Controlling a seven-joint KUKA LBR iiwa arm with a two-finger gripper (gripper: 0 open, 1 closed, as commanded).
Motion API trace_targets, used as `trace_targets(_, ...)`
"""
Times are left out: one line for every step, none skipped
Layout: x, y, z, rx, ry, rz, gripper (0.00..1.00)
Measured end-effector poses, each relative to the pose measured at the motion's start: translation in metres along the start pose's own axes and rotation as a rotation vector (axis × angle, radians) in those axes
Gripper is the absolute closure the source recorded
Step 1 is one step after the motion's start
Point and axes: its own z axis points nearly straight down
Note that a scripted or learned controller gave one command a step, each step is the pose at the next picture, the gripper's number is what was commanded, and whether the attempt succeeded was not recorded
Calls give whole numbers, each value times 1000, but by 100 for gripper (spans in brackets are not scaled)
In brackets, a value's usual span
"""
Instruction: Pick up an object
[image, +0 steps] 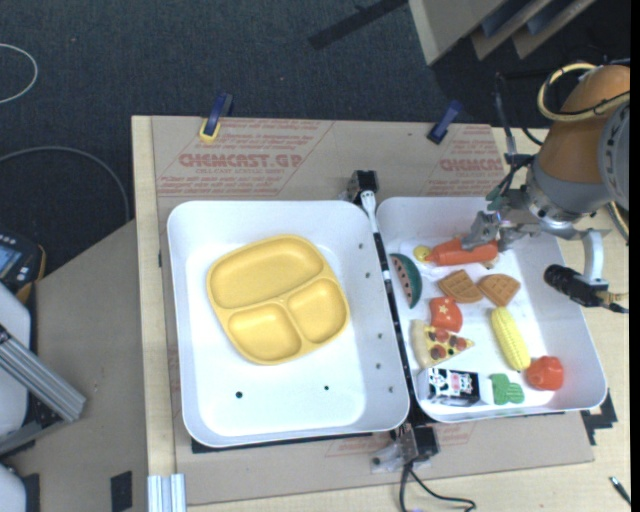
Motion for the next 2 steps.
trace_targets(-5, 10, -48, 9, -6, 4, 100)
trace_targets(-5, 12, -101, 8, -6, 4, 100)
